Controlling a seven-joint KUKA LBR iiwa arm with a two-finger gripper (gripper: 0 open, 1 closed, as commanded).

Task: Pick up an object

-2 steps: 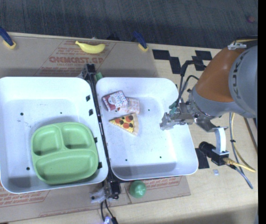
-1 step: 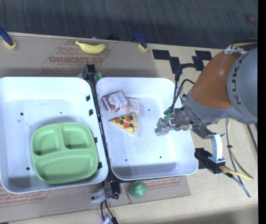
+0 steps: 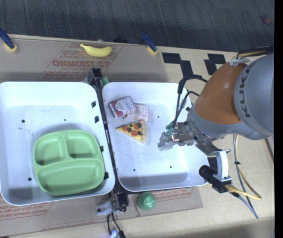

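Note:
In the right bin (image 3: 146,180) lie a toy pizza slice (image 3: 133,131) and, just behind it, a small red and white carton (image 3: 122,106) beside a pale pink packet (image 3: 141,112). My gripper (image 3: 166,142) hangs low over the right bin's floor, a short way right of the pizza slice and apart from it. The grey arm with its orange band (image 3: 220,100) reaches in from the right and covers the bin's right wall. Nothing shows between the fingers.
The left bin (image 3: 12,98) holds a green divided tray (image 3: 69,161). A yellow toy banana (image 3: 96,49) lies on the cardboard behind the bins. A green ball (image 3: 146,201) rests on the cardboard in front of the right bin. Blue clamps (image 3: 5,38) hold the cardboard's back edge.

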